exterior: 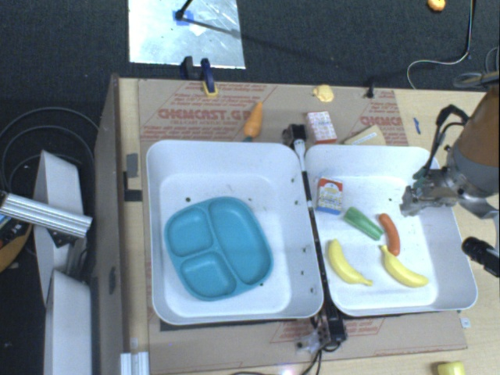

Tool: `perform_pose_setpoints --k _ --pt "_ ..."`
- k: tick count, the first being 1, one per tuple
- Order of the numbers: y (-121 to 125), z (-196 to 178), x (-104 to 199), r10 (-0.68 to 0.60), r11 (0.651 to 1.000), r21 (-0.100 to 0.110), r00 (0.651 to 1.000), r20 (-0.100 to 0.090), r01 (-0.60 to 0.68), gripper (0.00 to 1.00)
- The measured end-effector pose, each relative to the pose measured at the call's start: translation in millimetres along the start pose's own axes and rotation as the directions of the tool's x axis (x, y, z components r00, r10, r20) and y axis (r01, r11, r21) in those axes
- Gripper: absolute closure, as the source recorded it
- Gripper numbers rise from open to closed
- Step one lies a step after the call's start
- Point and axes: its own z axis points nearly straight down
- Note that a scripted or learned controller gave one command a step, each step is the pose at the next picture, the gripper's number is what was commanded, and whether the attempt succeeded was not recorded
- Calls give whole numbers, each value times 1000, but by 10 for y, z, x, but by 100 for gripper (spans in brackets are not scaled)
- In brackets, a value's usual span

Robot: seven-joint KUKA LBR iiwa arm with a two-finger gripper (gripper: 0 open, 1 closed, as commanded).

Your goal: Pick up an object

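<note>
Bananas: two, one (347,262) left, one (403,269) right, in the right bin (453,291) (beside sausage (390,233))
Gripper (414,201): above bin's right side
Jaws: cannot tell

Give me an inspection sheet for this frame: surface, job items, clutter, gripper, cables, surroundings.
Surface: cardboard-covered bench bearing a left white bin and a right white bin, side by side.
Job's things: right bin holds a small white and orange carton, a green pepper, an orange-red sausage and two yellow bananas.
Clutter: blue three-compartment plastic tray in the left bin; orange carrot and a small pink box on the cardboard.
Gripper: two-finger gripper over the right bin's right side, nothing visibly held.
Cables: grey cable on the floor, top right.
Surroundings: dark carpet, silver sheet, small orange ball.
</note>
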Motion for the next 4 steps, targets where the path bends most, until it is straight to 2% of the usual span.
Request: perform_pose_setpoints --k 1,2,3,4 --pt "-30 72 7 2 1000 13 1000 -4 -2 0" --pt "-394 1307 -503 11 1000 21 1000 -5 -11 0" --pt "-467 1281 -125 0 1000 16 1000 -6 0 0" --pt "-447 1168 -136 0 1000 12 1000 -6 0 100"
